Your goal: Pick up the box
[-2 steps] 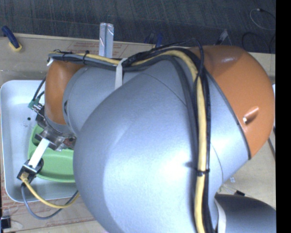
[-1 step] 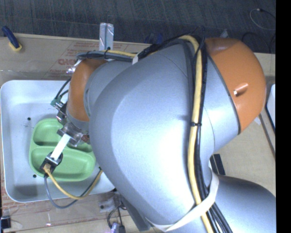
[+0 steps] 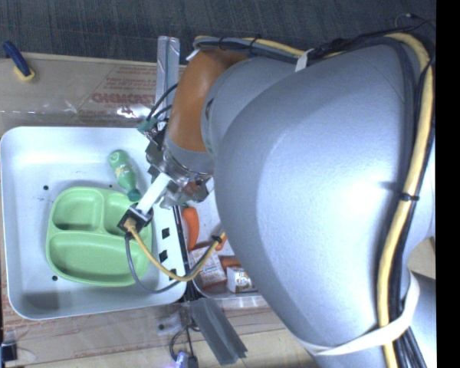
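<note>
A small brown and white box [image 3: 238, 280] peeks out from under the arm in the right bin, near its front edge. My gripper [image 3: 178, 184] hangs over the divider between the two bins, below the orange band [image 3: 190, 106] of the wrist, up and to the left of the box. The grey arm hides most of the right bin. A white bracket with a black tip [image 3: 141, 208] and a yellow cable [image 3: 158, 267] juts from the wrist over the left bin.
The left bin [image 3: 15, 205] holds a green divided tray [image 3: 92, 236] and a green bottle [image 3: 123, 170] behind it. An orange, carrot-like object [image 3: 190, 226] lies at the right bin's left edge. A blue clamp [image 3: 17, 60] sits at the far left of the bench.
</note>
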`<state>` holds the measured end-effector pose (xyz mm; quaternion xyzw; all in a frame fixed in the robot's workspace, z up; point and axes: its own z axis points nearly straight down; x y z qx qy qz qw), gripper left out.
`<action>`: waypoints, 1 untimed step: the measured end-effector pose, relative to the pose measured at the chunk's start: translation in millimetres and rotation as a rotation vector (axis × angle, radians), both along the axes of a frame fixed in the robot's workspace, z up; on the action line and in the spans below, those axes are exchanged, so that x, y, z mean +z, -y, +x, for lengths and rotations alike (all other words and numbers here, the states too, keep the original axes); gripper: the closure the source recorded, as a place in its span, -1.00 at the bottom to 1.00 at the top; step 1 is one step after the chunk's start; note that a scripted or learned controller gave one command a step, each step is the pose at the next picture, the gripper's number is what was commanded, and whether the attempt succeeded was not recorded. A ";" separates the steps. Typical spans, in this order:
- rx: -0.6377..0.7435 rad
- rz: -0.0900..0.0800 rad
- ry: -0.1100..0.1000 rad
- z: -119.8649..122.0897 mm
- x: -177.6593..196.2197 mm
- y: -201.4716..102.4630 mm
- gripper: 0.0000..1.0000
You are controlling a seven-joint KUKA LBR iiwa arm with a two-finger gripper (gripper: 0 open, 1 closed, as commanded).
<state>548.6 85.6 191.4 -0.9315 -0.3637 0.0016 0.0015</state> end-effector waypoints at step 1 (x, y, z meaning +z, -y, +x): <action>-0.006 -0.001 0.000 -23.6 30.3 -58.7 1.00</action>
